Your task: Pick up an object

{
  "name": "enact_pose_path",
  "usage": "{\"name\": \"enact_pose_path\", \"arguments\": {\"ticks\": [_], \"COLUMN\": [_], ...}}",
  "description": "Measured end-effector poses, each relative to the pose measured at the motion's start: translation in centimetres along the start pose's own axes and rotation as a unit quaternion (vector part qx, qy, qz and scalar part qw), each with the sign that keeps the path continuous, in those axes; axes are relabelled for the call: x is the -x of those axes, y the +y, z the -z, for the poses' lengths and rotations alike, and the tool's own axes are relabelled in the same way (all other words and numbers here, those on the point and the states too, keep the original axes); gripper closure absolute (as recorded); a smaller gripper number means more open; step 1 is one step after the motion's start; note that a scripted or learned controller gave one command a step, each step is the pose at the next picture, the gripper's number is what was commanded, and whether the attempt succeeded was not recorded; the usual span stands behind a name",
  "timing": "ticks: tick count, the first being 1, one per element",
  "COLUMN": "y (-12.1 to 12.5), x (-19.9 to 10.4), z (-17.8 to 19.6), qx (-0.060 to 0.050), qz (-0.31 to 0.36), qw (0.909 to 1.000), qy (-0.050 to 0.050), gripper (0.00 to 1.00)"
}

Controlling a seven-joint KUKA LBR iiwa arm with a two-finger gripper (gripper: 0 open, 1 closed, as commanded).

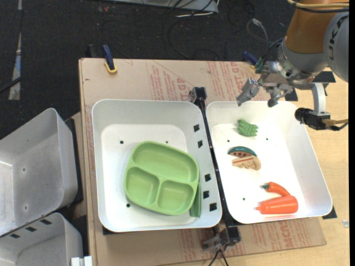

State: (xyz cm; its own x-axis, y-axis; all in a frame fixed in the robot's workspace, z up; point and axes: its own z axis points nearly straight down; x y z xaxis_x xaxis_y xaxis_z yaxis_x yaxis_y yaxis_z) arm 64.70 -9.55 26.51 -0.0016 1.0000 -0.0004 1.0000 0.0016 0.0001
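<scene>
My end effector point(259, 95) hung with fingers apart, holding nothing, over the right bin's point(319, 165) far edge. In that bin lay broccoli point(247, 128), a slice point(244, 158) and a carrot point(278, 204).

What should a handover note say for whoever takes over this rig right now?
Pincer: open, holding nothing, raised over the far edge of the right bin.
Right bin holds a green toy, a slice-shaped toy and two orange toys: a small one and a carrot.
Left bin holds a green tray.
Done: nothing picked up yet.
Left: descend, grasp one item and lift it; the green toy lies nearest the pincer.
</scene>
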Motion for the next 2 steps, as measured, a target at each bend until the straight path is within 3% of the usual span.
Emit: {"name": "enact_pose_path", "arguments": {"ticks": [2], "y": [-0.8], "x": [-0.2], "z": [-10.1], "qx": [-0.003], "qz": [-0.002], "qw": [1.0000], "qy": [0.000], "gripper": [0.00]}}
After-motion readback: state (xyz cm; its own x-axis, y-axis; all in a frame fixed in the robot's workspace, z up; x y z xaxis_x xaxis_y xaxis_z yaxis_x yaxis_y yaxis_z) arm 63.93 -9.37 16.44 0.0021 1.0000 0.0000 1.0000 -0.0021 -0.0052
